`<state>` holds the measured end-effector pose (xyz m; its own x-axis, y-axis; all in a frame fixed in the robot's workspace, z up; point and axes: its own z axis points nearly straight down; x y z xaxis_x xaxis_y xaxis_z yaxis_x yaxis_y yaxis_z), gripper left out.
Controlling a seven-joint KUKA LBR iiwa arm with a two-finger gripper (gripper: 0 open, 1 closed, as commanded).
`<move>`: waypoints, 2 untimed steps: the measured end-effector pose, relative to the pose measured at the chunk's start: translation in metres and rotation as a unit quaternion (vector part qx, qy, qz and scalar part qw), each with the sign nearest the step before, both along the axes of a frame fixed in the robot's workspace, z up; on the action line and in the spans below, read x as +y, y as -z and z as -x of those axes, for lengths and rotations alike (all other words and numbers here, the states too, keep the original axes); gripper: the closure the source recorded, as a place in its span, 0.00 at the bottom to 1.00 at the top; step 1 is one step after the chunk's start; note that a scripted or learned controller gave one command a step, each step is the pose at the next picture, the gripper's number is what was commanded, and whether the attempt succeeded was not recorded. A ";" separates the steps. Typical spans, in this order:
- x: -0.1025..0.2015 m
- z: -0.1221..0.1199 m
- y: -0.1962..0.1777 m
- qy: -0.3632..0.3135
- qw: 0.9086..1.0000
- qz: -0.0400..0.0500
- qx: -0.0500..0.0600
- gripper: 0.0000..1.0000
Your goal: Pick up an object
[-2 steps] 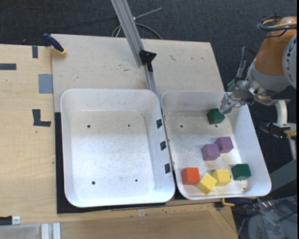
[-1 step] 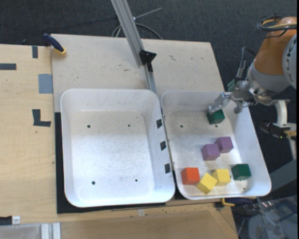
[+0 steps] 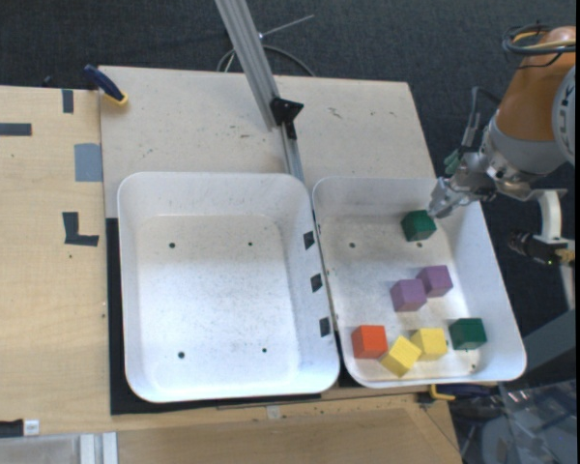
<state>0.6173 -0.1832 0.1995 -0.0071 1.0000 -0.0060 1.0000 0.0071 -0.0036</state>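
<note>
My gripper (image 3: 439, 204) hangs over the upper right part of the right bin (image 3: 496, 276), coming in from the right. A green cube (image 3: 419, 225) lies right at its tip, touching or nearly so; whether it sits between the fingers is not visible. Lower in the same bin lie two purple cubes (image 3: 408, 294) (image 3: 435, 279) side by side. Along the bin's near edge are an orange cube (image 3: 370, 340), two yellow cubes (image 3: 402, 356) (image 3: 430, 341) and a dark green cube (image 3: 467, 333).
The left bin (image 3: 217, 288) sits beside the right one, their rims meeting at the middle. A slanted metal pole (image 3: 253, 51) rises behind the bins. A small blue and yellow tool (image 3: 106, 83) lies at the board's far left corner.
</note>
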 end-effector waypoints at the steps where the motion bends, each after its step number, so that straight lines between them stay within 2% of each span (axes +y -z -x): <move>1: 0.000 0.000 0.001 0.000 1.000 0.000 0.000 0.00; 2: 0.001 0.000 -0.009 -0.001 1.000 0.000 0.000 1.00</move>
